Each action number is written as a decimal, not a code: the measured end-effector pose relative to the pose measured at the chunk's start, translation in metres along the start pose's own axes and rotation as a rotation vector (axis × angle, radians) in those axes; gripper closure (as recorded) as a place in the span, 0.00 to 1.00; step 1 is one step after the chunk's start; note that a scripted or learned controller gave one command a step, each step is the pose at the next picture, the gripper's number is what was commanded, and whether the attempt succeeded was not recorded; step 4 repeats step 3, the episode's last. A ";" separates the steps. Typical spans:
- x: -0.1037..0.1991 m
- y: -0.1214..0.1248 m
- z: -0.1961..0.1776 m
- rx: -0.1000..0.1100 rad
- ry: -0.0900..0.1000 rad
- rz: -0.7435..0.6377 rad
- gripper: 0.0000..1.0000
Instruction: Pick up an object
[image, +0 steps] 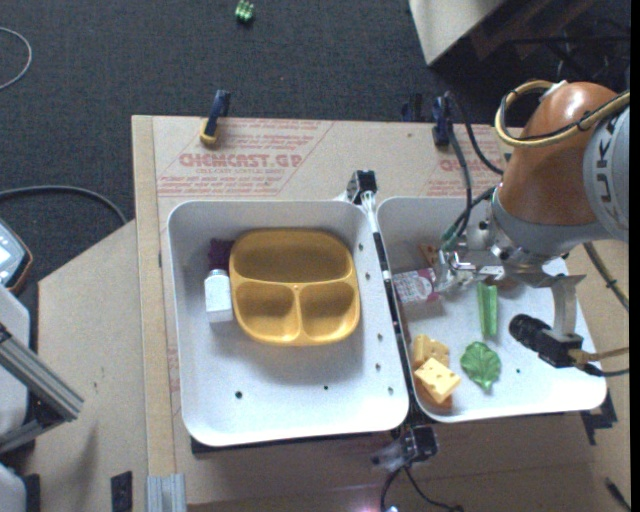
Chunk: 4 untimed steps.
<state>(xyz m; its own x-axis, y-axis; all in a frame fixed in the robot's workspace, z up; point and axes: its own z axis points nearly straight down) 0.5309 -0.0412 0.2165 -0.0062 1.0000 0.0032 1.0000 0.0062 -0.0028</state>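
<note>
You had the gripper down low in the right bin, in its far half and close to the wall it shares with the left bin. From this slanted view you could not tell whether it was clamped on anything or loose. A small pinkish packet lay crumpled on the bin floor just beside the gripper, on its left, with one end up against the dividing wall. Whether the gripper touched it could not be made out.

Nearer the camera in that same bin, a green stick-shaped piece lay lengthwise just below the gripper. A green leaf sat just past the stick's near end. To the leaf's left, a yellow cheese wedge with holes rested by the near rim, and a second yellow chunk touched its far side.

In the left bin you had a yellow three-compartment plate lying flat toward the far side. A small white bottle stood against the plate's left edge, and a dark purple item, too small to identify, sat just behind the bottle.
</note>
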 end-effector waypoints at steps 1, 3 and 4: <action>0.057 -0.015 -0.015 0.000 0.000 -0.001 1.00; 0.065 -0.017 -0.018 -0.004 -0.003 0.007 1.00; 0.065 -0.017 -0.018 -0.004 -0.003 0.007 1.00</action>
